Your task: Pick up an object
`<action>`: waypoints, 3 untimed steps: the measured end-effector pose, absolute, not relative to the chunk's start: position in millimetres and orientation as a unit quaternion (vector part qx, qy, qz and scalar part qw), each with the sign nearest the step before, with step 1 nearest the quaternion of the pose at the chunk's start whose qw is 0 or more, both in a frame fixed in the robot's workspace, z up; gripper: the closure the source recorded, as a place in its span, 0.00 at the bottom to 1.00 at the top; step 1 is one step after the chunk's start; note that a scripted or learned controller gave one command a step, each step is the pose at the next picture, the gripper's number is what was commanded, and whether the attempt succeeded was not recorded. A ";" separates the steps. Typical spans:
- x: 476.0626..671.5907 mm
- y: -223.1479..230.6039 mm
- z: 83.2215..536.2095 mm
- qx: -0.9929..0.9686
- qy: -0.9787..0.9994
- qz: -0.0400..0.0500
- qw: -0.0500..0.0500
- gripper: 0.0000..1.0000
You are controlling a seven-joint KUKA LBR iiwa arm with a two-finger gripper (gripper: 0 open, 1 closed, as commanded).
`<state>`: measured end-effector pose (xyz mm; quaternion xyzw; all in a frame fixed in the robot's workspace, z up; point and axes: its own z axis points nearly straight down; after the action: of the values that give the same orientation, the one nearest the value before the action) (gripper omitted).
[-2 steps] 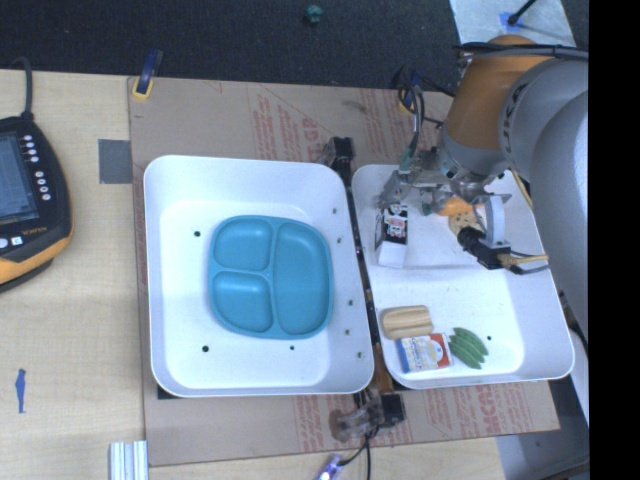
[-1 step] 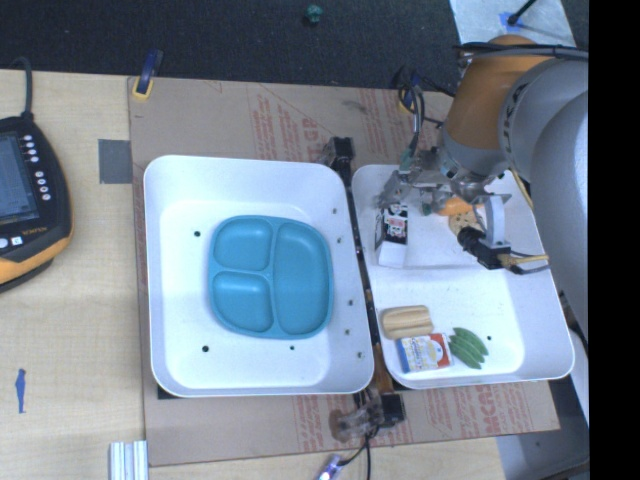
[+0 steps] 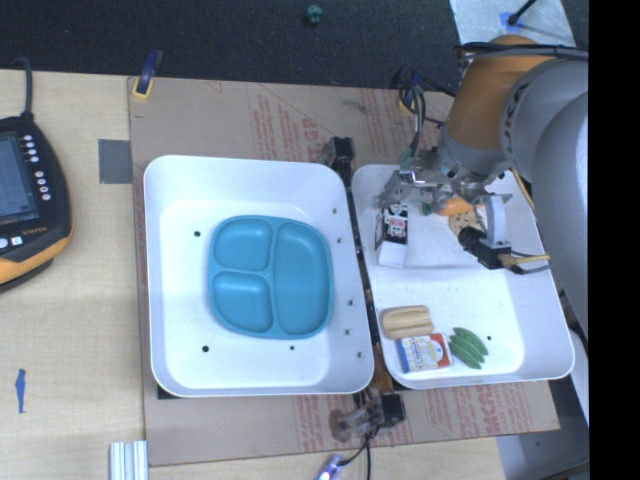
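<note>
My gripper (image 3: 428, 194) hangs low over the far end of the right bin (image 3: 540, 313), under the grey wrist with the orange band. Just to its left, near the bin's left wall, stands a small white box with a dark label (image 3: 394, 232). A small orange thing (image 3: 457, 207) peeks out right beside the gripper, partly hidden by it. At the near end of the same bin lie a tan bread-like block (image 3: 407, 320), a red, white and blue packet (image 3: 424, 352) and a green pod-like piece (image 3: 468, 347).
The left bin (image 3: 170, 268) holds a blue divided plate (image 3: 271, 274). A black and orange handheld pendant (image 3: 25, 198) lies on the bench at the far left. Clamps sit between the bins at the far (image 3: 341, 150) and near (image 3: 365, 415) ends.
</note>
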<state>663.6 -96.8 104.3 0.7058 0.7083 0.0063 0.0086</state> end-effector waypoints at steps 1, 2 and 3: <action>663.6 -97.0 104.2 0.706 0.708 0.006 0.009 0.00; 663.4 -96.0 104.3 0.706 0.708 0.006 0.009 0.00; 663.4 -95.3 104.3 0.706 0.708 0.006 0.009 0.00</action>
<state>663.4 -95.3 104.3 0.7059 0.7083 0.0056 0.0086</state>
